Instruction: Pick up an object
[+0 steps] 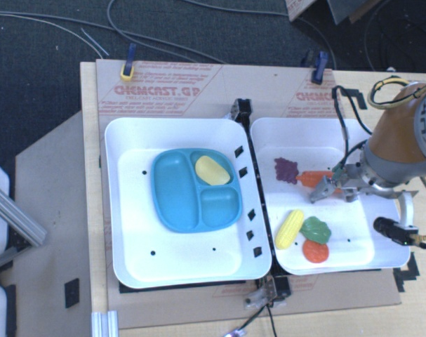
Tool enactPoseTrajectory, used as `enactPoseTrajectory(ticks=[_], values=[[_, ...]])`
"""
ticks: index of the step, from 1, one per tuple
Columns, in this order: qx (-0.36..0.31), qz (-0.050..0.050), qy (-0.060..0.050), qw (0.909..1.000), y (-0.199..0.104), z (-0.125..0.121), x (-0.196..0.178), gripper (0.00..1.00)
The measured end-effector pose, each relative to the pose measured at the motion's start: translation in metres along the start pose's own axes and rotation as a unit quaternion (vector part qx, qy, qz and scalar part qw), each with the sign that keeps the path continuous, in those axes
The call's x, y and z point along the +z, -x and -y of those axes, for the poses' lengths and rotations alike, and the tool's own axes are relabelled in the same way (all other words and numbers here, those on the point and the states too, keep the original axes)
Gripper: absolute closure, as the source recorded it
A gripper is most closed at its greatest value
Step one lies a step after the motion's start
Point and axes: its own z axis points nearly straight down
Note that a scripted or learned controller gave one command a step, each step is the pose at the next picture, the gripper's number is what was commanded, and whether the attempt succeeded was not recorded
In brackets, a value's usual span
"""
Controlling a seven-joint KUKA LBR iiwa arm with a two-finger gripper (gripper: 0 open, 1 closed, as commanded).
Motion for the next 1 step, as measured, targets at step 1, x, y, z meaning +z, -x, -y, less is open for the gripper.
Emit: enactPoseTrajectory(ticks=[1], values=[[0.000, 0.000, 0.002, 1.0000, 0.0003, -0.0011, -0.0129, 1.00]])
